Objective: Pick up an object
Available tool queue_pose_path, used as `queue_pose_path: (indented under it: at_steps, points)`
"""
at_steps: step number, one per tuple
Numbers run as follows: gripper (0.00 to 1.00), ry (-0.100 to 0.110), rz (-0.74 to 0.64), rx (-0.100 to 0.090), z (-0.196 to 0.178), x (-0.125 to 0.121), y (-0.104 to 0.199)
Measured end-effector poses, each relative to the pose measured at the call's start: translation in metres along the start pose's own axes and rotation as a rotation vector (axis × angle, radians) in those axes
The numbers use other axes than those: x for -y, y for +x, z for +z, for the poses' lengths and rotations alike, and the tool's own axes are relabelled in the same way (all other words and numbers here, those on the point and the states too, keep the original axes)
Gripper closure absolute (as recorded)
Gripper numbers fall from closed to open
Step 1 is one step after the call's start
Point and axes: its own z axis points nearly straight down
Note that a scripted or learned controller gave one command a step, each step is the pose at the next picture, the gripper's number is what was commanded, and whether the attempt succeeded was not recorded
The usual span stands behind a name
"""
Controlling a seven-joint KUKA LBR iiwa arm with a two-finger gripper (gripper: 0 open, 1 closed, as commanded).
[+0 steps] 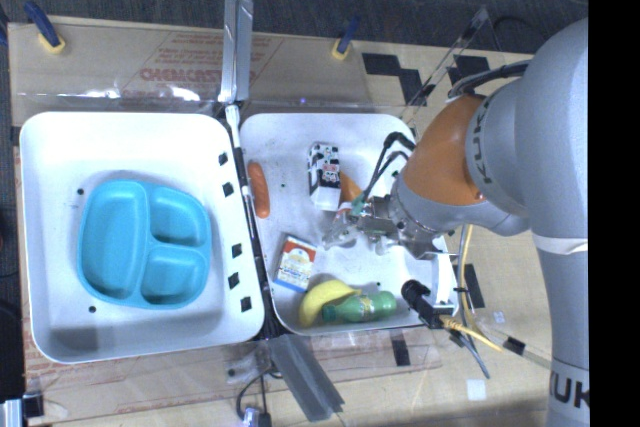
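Observation:
The right bin (300,130) holds several objects. An orange sausage (259,189) lies by its left wall. A small black-and-white carton (323,167) stands near the middle, with an orange wedge-shaped piece (350,186) beside it. A small orange-and-white box (295,263) lies lower left. A yellow banana (323,300) and a green bottle-like object (366,306) rest along the front wall. My gripper (343,225) hangs low over the bin's centre, just below the carton and the orange piece, right of the box. Nothing shows between its tips.
The left bin (40,215) holds a blue divided tray (145,240). A metal divider bar (237,45) stands between the bins at the back. The arm's grey body and orange band (450,160) cover the right bin's right side.

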Motion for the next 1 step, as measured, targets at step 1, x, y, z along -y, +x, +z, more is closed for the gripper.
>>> queue_pose_path:
  at_steps: [1]
  points:
    - [1.0, 0.001, -0.004, 0.0, -0.0096, 0.0002, 0.0005]
